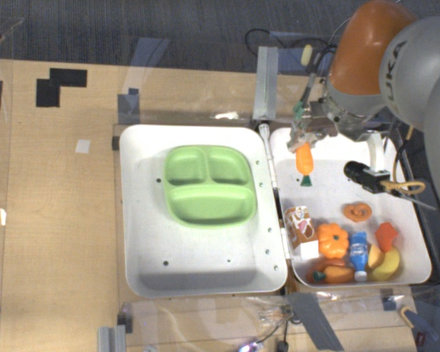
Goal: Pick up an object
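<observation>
gripper (305, 142) sits over the back left part of the right bin (422, 249), fingers drawn in narrow on the top end of a toy carrot (303, 161). the carrot hangs straight down from them, green tip lowest, and looks to be clear of the bin floor, though the slanted view makes that hard to judge. the fingertips are small and cluttered, so how they pinch is hard to read; the carrot's upper end disappears between them. the grey arm (425, 57) with its orange band (363, 46) is cut off at the right edge and covers the bin's far right corner.

the near end of the right bin is a crowded heap with plenty of overlap. a small printed carton (299, 224) stands by the left wall, with a white block (309, 251) touching it. next come an orange pumpkin (333, 240) and a blue bottle (358, 249) partly tucked behind a yellow banana (387, 264). a red piece (386, 235) has a shape i can't make out, and an orange-red item (336, 273) is half hidden at the front rim. one pretzel-shaped piece (357, 212) lies just apart from the heap. count: at least eight loose things on that floor, plus one carrot in the air.

left bin (143, 270): one green plate (207, 184) with three compartments, lying flat near the middle. two bins, side by side.
</observation>
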